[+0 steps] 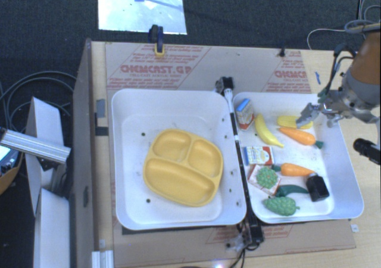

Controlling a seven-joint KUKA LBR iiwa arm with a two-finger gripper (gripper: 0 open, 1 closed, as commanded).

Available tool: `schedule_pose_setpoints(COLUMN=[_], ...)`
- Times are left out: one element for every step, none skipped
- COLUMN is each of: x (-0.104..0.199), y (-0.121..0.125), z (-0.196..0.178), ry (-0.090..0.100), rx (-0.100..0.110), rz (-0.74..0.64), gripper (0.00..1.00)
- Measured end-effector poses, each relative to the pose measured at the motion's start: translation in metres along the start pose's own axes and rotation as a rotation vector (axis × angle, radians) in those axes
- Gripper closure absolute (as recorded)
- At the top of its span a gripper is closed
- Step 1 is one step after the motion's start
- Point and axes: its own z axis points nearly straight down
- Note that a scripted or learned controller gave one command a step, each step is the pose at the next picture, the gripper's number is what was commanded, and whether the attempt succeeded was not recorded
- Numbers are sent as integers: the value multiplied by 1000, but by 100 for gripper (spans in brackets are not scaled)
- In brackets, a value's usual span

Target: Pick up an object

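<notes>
In the camera view, two white bins stand side by side on the bench. The left bin (128, 142) contains a yellow divided tray (183, 167), which lies near the middle of it.

The right bin (348, 186) contains many small objects. Near its upper left corner stands a small can (244, 113) with a blue top. Just beside it, to the right, lies a banana (267, 131). A small yellow piece (288, 121) lies near the upper wall, and an orange carrot (297, 136) lies just below it. Lower in the bin there are a small carton (258, 156), a piece of broccoli (267, 177) on a red and white packet, a second carrot (296, 170), a dark green pepper (292, 190), a black block (317, 188) and a bumpy green vegetable (281, 205).

The arm enters from the right. The gripper (307, 115) hangs over the upper part of the right bin, close to the yellow piece and the first carrot. I cannot tell its state, and no object is visibly between its parts.
</notes>
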Motion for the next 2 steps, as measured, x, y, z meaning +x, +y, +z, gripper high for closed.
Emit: schedule_pose_setpoints(x=[71,66], y=[18,19], z=[114,97], ry=[4,1], rx=[4,-3], rz=[-7,-3], gripper=[0,100])
